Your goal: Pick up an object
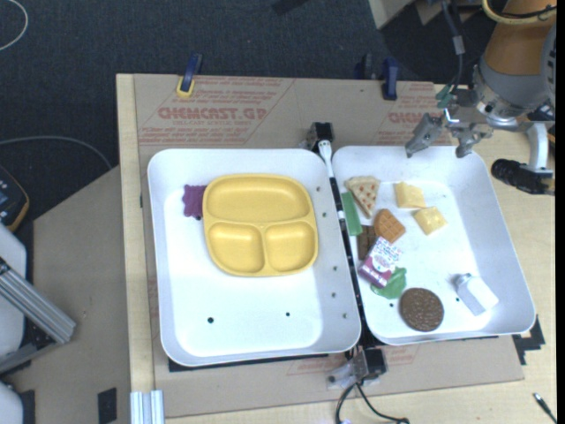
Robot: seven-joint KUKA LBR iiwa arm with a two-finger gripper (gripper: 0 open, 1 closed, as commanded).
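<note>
My gripper [443, 139] hangs over the far rim of the right bin [503, 237], open, its two grey fingers spread with nothing between them. Below it in the right bin lie a pizza-slice toy [363, 189], two yellow cheese pieces [409, 194] [430, 220], an orange cracker [388, 226], a green strip [351, 212], a pink-and-white packet [381, 261], a brown round cookie [421, 309] and a small white-grey block [473, 293]. The nearest cheese piece sits a little toward the camera from the gripper.
The left bin [177, 307] holds a yellow three-compartment tray [260, 223] with a purple object [192, 200] tucked at its left side. Clamps [186, 79] [389, 78] grip the cardboard base at the back. The arm's orange band [521, 34] rises at the upper right.
</note>
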